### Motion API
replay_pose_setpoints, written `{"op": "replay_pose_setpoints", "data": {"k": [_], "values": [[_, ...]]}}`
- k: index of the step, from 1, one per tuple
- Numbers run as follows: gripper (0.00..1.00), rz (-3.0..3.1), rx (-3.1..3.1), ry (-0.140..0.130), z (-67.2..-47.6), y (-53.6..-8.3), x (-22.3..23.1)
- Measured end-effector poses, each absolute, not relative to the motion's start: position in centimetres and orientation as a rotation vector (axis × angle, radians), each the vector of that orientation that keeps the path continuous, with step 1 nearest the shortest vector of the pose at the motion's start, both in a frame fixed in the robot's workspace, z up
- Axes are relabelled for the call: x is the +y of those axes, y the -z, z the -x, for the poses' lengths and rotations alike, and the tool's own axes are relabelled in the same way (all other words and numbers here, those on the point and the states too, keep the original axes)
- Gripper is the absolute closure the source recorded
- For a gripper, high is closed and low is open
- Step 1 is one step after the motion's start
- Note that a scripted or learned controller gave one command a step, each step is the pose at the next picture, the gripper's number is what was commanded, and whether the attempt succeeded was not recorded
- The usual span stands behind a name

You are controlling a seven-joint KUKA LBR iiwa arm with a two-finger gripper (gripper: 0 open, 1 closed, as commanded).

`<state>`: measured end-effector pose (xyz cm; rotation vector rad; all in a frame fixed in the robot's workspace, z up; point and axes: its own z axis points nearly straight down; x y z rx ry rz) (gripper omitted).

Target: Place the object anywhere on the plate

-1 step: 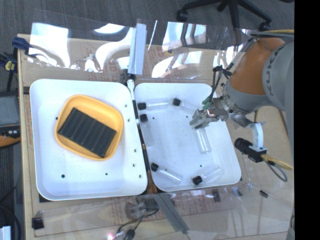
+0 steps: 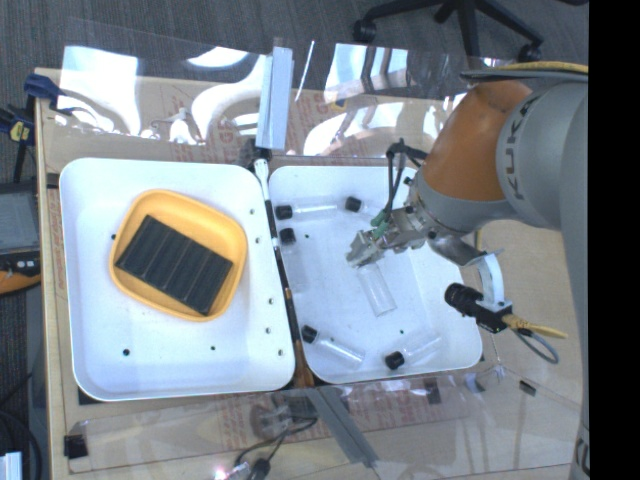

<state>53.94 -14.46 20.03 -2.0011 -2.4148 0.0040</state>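
A yellow plate (image 2: 228, 233) lies in the left bin (image 2: 90, 338). On it rests a dark ribbed rectangular slab (image 2: 174, 264), lying flat and turned at a slant. My gripper (image 2: 364, 250) hangs over the middle of the right bin (image 2: 450, 343), far to the right of the plate and apart from the slab. The grey arm with its orange band (image 2: 478, 148) reaches in from the right above that bin.
Several clear vials with black caps lie around the right bin, one (image 2: 378, 292) just below the gripper, others near the left wall (image 2: 286, 235) and the front edge (image 2: 394, 360). A raised divider (image 2: 276, 268) separates the bins. A black-tipped cable fitting (image 2: 476, 306) hangs by the right rim.
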Motion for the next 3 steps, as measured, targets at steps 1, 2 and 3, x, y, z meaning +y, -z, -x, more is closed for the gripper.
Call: {"op": "replay_pose_setpoints", "data": {"k": [1, 2, 3], "values": [[1.0, 1.87, -2.519, -0.003, -55.1, -19.1, -7.1], [1.0, 1.807, -2.569, -0.002, -55.7, -19.1, 1.1], [0.0, 1.808, -2.568, -0.002, -55.7, -19.2, 1.1]]}}
